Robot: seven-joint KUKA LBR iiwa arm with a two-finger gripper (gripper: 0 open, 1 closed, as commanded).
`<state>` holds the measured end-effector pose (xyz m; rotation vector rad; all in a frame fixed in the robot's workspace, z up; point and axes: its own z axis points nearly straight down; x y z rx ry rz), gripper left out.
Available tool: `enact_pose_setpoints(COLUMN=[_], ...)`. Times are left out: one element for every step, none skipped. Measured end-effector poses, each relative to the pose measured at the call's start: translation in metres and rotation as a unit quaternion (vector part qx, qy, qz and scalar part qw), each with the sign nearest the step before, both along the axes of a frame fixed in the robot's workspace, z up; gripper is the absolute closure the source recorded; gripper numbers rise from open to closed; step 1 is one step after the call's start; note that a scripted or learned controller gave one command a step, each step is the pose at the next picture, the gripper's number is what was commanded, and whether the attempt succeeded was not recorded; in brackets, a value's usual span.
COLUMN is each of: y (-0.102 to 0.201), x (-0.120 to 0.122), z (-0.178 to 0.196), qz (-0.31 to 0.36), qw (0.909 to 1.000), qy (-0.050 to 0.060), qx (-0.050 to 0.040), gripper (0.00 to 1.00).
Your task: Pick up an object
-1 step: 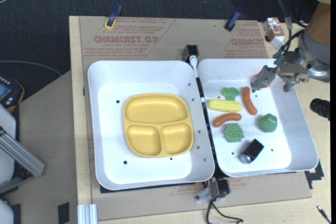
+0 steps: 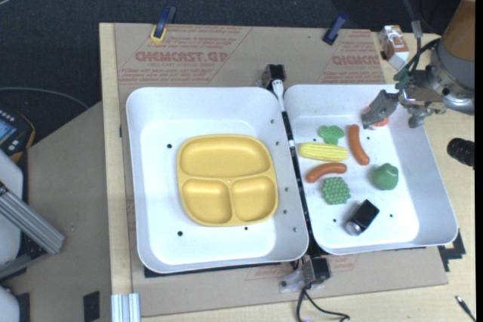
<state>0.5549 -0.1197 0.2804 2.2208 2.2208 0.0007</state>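
Note:
My gripper hangs over the far part of the right bin. It is open, with one finger reaching left and the other to the right. A small orange-red piece peeks out beside the left finger; it is not between the two. In the bin below lie an orange sausage, a yellow corn cob, a leafy green piece, a second sausage, a green broccoli, a round green fruit and a black block.
The left bin holds a yellow divided plate. Black clips sit at the seam between the bins. The arm's cables and wrist crowd the right side. Blue clamps pin the board's far edge.

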Motion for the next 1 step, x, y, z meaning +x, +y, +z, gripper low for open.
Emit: enact_pose_setpoints(y=[0.0064], x=[0.0006], z=[-0.0442], qz=[0.000], qw=[1.0000], qy=[0.003], qx=[0.0010], gripper=[0.00])
